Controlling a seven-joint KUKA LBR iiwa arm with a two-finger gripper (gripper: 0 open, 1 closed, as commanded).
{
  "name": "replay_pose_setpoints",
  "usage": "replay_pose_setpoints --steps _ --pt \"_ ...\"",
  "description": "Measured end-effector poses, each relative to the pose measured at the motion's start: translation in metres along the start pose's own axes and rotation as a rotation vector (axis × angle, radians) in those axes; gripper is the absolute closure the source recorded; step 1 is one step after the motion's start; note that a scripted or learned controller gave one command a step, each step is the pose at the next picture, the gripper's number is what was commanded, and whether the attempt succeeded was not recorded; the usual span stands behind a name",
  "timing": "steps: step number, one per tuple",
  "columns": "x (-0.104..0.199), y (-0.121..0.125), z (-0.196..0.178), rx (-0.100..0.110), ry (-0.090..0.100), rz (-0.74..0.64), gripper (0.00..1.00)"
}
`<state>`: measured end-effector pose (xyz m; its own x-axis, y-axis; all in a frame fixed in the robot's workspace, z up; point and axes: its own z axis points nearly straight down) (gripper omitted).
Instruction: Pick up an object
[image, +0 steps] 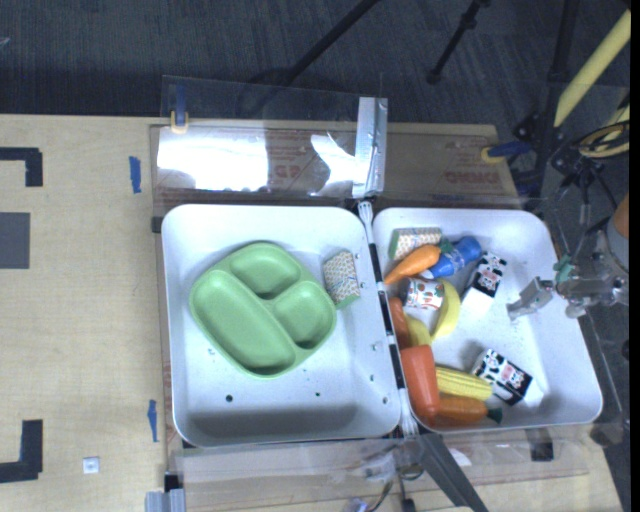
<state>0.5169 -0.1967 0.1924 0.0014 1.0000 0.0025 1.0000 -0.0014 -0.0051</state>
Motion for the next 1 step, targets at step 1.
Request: replay_pose_setpoints --steps 1 --pt "0.0329 0.0670 0.0757 -0.006 -0.003 -0.372 0.00"
